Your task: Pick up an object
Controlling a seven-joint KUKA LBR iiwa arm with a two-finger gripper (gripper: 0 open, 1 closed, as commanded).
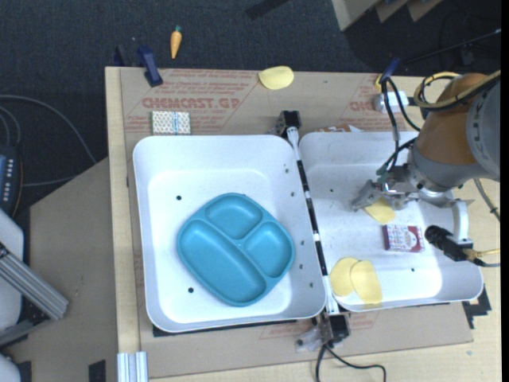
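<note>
Nearest the camera, the bench front edge (238,348) shows bare board with a cable and clip hardware at the seam between the bins.

Left bin (151,237): the larger item of record. It holds one blue divided plate (235,247), lying flat, roughly central, apart from every wall.

Right bin (334,153): holds the loose items. Two pale yellow round pieces (355,280) overlap at the near-left corner, close against the wall. A small red-and-white packet (402,238) lies flat toward the middle-right. A small yellow piece (380,212) lies just beyond it, directly under the tool.

Arm (453,134): enters from the right, orange band visible, wrist bent down into the right bin.

Gripper (387,195): low over the small yellow piece, at or near contact. Finger separation cannot be determined from this angle, and nothing is confirmed as held.

Outside the bins: a yellow piece (276,77) on the far board, a small patterned packet (171,122) at far left, a blue clip (148,65), and a toy carrot (176,42) on the floor beyond.

Assessment: the likely target is the small yellow piece. It appears thin and flat, so it may slip out from a shallow pinch. Recommended: centre the tool over the piece, descend fully to the bin floor, close firmly, then lift straight up and slowly, keeping clear of the red-and-white packet.
</note>
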